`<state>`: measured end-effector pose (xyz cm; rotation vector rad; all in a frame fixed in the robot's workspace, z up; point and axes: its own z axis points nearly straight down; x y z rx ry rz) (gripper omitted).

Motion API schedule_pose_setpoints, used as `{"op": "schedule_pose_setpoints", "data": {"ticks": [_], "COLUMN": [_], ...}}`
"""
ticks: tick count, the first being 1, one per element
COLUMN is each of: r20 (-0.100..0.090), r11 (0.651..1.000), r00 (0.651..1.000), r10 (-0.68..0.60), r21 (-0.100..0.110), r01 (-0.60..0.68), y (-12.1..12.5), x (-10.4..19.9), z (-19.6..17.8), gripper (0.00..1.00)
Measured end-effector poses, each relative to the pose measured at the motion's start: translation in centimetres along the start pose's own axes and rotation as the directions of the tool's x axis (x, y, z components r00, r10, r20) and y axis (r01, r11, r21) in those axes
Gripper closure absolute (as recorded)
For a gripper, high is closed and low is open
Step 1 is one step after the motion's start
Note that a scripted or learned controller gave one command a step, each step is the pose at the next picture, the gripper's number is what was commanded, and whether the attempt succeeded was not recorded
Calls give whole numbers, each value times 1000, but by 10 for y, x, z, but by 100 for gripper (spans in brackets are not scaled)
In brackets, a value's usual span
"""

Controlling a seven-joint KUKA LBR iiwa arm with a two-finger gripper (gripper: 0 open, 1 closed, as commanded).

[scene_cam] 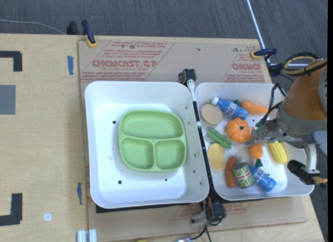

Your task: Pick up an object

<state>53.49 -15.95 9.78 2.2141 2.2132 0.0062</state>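
jaws (258, 138), grip unclear, beside the corn cob (277, 152) lying lengthwise toward lower right.

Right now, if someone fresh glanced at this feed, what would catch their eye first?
Probably the green tray, alone in the left bin. Next, the bright jumble of toy food in the right bin: an orange pumpkin in the middle, a blue bottle and a carrot behind it, a can in front. The arm leans in from the right, over that bin.
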Motion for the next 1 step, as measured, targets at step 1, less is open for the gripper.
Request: {"op": "schedule_pose_setpoints", "data": {"ticks": [1], "r20": [-6], "r11": [1000], "r00": [1000], "r10": [-2], "r21": [10], "r01": [2], "y": [-5], "x": [81], "z": [-122], "gripper": [100]}}
